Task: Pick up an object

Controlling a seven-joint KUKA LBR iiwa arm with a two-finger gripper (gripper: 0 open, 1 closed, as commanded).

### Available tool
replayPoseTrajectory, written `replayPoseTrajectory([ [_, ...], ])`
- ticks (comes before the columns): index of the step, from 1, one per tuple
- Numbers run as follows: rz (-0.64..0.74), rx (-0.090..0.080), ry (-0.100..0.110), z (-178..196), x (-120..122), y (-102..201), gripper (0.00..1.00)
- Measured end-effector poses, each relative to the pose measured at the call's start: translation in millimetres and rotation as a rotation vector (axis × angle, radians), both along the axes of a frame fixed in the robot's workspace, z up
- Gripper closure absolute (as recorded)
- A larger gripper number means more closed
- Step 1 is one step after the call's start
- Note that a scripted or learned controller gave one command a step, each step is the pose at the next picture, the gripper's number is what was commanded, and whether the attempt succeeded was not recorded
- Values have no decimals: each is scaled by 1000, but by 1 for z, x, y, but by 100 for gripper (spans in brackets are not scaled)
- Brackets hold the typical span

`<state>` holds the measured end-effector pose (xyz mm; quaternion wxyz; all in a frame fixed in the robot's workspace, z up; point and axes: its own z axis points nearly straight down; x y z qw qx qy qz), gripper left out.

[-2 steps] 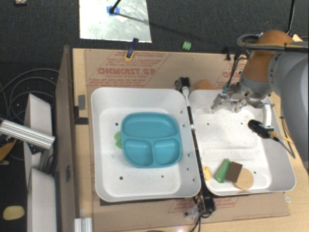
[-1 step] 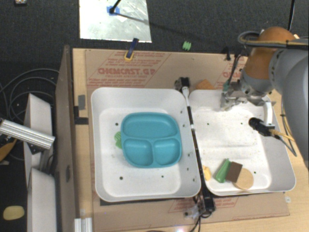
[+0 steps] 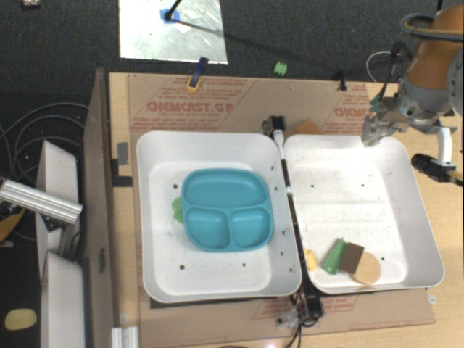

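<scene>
Several small objects lie together at the front of the right bin [image 3: 406,194]: a green stick [image 3: 334,256], a brown block [image 3: 352,257], a tan round disc [image 3: 367,269] and a small yellow piece [image 3: 311,259]. My gripper [image 3: 373,133] hangs over the far edge of that bin, well away from those objects, with nothing seen in it. The grey arm with its orange band [image 3: 435,56] comes in from the upper right.
The left bin [image 3: 156,194] holds a teal divided plate [image 3: 226,209] with a green item [image 3: 177,209] peeking from under its left side. A black-and-white divider [image 3: 284,172] runs between the bins. An orange object [image 3: 307,127] lies behind the right bin.
</scene>
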<state>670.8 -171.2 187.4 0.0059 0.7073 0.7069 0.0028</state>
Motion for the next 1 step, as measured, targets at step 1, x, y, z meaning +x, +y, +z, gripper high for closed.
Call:
replayPoseTrajectory([
  [1,2,3,8,-6,-2,2,0],
])
